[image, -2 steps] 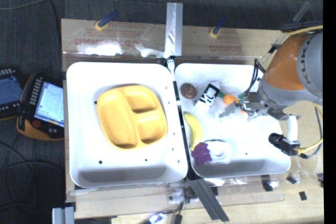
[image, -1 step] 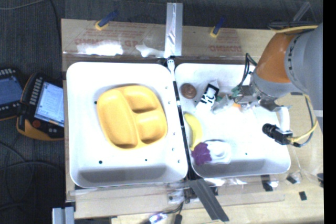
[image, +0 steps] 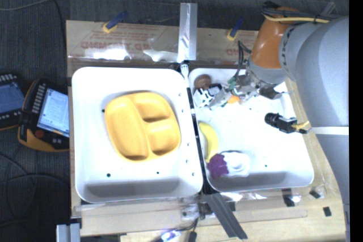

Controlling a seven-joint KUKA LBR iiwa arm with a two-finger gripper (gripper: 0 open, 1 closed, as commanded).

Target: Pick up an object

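I can't tell how the gripper (image: 241,86) stands, low at the right bin's (image: 283,175) far edge amid small blurred toys (image: 211,93). A banana (image: 208,137) lies lengthwise along its left wall.

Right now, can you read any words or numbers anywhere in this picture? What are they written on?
No text reads clearly.
Clear plastic sheet behind the bins: faint reddish printed letters, too blurred to read.
Handheld screen on the floor left of the bench: lit display, too small to read.
Yellow divided tray in the left bin: no writing seen.
Things in the right bin beside the gripper: no readable labels.
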